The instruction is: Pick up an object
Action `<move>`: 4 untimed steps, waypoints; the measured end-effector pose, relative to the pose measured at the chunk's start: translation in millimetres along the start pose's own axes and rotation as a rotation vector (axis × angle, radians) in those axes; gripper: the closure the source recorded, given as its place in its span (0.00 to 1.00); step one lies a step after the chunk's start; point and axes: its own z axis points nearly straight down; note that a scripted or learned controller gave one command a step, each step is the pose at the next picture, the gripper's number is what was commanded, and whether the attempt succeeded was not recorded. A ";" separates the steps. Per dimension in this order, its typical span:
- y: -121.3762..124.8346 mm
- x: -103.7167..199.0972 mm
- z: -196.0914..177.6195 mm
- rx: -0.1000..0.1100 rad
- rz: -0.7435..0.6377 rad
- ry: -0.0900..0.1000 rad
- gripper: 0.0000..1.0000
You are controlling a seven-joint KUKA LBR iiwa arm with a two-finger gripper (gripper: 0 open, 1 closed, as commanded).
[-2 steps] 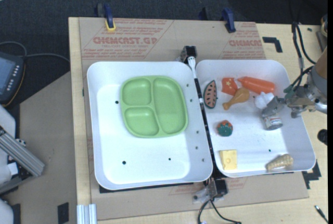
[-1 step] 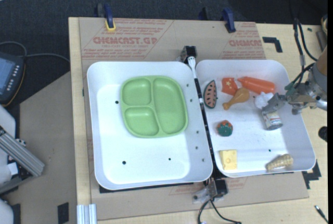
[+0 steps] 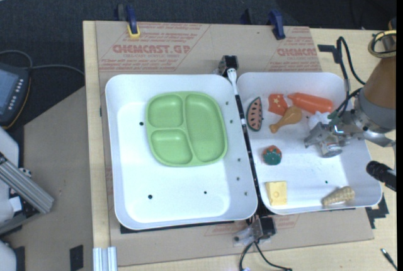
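Note:
The right bin [image 3: 315, 170] holds several toy foods. A watermelon slice [image 3: 254, 113] lies by its left wall, with a small red-orange piece [image 3: 277, 103], an orange carrot [image 3: 310, 101] and a tan drumstick [image 3: 286, 118] near the back. A teal and red ball [image 3: 272, 154] sits mid-left. At the front are a yellow cheese block [image 3: 276, 192] and a waffle cone [image 3: 338, 196]. My gripper [image 3: 322, 138] hangs low over the bin's right middle, just right of the drumstick and below the carrot. Nothing shows in its grasp.
The left bin [image 3: 126, 162] holds a green divided plate [image 3: 187, 128]. The arm's grey body and orange band [image 3: 381, 96] come in over the right bin's right wall. Cables [image 3: 343, 58] run along the bench at the back right.

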 end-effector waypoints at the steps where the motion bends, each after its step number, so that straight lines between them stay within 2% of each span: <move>1: -0.4 0.6 49.1 0.000 0.001 0.000 0.00; 2: 0.7 0.0 35.8 -0.006 0.001 -0.003 1.00; 4: -9.6 -9.5 -61.3 -0.011 0.002 -0.006 1.00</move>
